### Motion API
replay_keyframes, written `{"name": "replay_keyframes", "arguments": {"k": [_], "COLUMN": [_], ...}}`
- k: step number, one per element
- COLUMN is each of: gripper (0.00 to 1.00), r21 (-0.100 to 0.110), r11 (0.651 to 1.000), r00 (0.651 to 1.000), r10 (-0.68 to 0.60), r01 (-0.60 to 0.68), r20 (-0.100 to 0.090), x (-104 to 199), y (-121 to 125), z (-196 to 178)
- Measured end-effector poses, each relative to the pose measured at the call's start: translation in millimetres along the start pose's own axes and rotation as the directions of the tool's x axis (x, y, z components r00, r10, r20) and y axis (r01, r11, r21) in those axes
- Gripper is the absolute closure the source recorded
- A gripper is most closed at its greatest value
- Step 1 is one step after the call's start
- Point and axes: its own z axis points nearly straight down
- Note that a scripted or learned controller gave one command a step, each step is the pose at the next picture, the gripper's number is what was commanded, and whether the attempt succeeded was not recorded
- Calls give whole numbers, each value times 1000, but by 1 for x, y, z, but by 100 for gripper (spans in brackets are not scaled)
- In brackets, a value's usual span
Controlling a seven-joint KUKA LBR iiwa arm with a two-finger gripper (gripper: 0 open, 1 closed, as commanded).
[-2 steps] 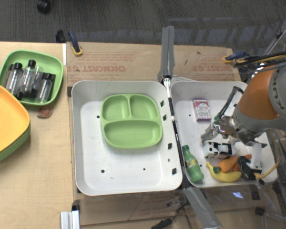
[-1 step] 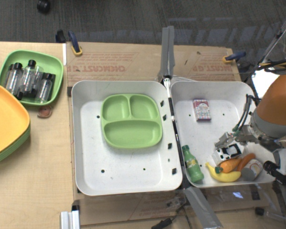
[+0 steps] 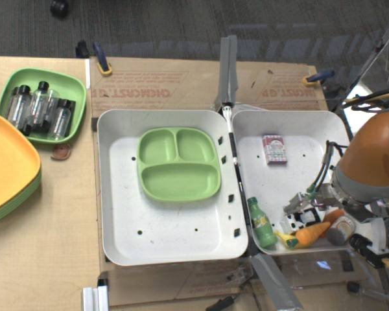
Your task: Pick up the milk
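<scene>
While the pincer [image 3: 299,207] hovers low, the milk [image 3: 274,149] lies well apart.

The left bin [image 3: 117,238] holds a green divided plate [image 3: 179,164], set toward 12 o'clock of its floor. In the right bin [image 3: 246,125], a green bottle [image 3: 261,224] lies at the 7 o'clock corner, an orange carrot [image 3: 310,234] just beside it at 6 o'clock. On the worktop [image 3: 65,238], at 9 o'clock, a green tray [image 3: 74,89] holds small dark-capped bottles [image 3: 40,111]; stacked orange plates [image 3: 10,170] lie below it.
</scene>
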Motion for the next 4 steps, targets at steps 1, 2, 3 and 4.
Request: {"name": "replay_keyframes", "arguments": {"k": [1,2,3,4], "gripper": [0,0,100,100], "r21": [-1,1,-2,0], "r11": [982,981,982,938], "r00": [982,981,982,938], "r10": [-191,-196,-191,-347], "r01": [191,196,191,347], "r20": [1,0,2,2], "x": [26,39,37,35], "y": [2,3,4,28], "z": [0,1,-9,0]}}
